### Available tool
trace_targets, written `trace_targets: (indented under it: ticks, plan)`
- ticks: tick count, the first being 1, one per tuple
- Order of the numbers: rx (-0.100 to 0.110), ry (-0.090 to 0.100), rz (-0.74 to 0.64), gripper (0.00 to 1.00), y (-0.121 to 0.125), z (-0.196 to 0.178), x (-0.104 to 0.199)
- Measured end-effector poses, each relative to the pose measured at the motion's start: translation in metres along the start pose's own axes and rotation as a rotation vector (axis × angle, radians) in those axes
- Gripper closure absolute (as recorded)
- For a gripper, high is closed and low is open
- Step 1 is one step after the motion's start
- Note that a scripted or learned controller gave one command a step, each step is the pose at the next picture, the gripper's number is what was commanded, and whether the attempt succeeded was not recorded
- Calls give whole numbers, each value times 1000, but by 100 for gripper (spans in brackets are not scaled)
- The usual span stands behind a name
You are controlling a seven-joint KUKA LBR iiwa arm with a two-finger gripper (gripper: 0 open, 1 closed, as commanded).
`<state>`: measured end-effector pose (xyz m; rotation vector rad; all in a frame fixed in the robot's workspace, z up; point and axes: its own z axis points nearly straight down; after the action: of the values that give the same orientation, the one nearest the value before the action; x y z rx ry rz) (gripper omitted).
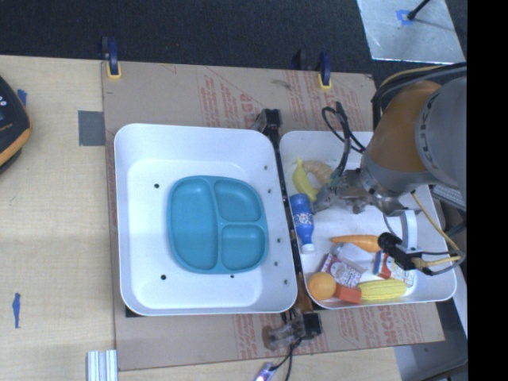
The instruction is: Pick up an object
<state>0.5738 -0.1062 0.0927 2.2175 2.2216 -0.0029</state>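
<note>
The right bin [444,290] holds several small objects. A yellow banana [303,178] lies at its left wall, with a blue bottle [301,217] just below it. An orange carrot [357,243] lies in the middle. Along the front sit an orange ball [321,286], a red block [348,294], a yellow corn cob [382,292] and a red-and-white packet [347,273]. My gripper [336,190] hangs low over the bin's upper left part, right of the banana and above the carrot. The wrist hides the bin's back right.
The left bin [135,213] holds a blue divided plate [217,223]. Black cables [340,129] loop off the wrist over the right bin's back edge. Clamps [112,58] hold the cardboard sheet under both bins. A yellow-and-black device [9,125] lies at the far left.
</note>
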Motion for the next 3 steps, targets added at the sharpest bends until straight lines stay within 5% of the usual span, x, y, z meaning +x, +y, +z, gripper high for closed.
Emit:
trace_targets:
  ticks: [1, 3]
  plan:
    - [-3, -5, 1, 0, 83, -2, 5]
    - [0, 2, -2, 0, 83, 0, -31]
